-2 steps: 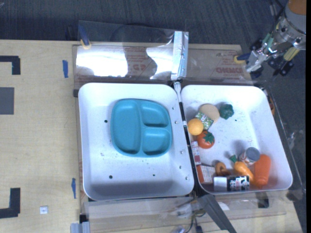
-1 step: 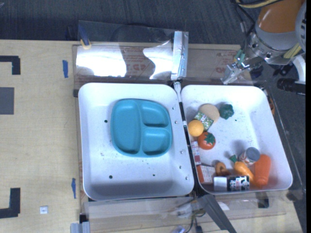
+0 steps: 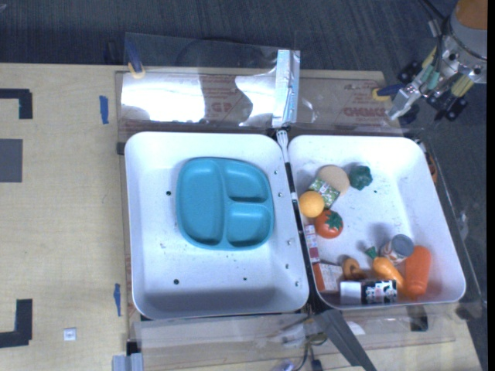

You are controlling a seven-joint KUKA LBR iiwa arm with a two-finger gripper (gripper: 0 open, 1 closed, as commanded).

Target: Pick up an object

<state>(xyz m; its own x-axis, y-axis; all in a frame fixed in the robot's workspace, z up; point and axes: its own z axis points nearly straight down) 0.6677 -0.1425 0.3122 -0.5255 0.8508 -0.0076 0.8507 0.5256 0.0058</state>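
Note:
The right bin [image 3: 433, 207] holds several small items: a beige round piece [image 3: 334, 177], a dark green piece [image 3: 360, 177], a yellow lemon [image 3: 312, 204], a red tomato [image 3: 329, 224], a grey can [image 3: 401, 246], an orange carrot-like piece [image 3: 418, 271] and a dark bottle [image 3: 370, 291] lying on its side. My gripper [image 3: 430, 93] hangs at the top right, beyond the right bin's far corner and well away from every item. Nothing is seen in it.
A blue divided plate [image 3: 226, 202] lies in the left bin [image 3: 147, 246]. A clear plastic panel [image 3: 209, 91] with a metal bracket [image 3: 286, 87] stands behind the bins. A flat packet [image 3: 309, 242] lies along the right bin's left wall.

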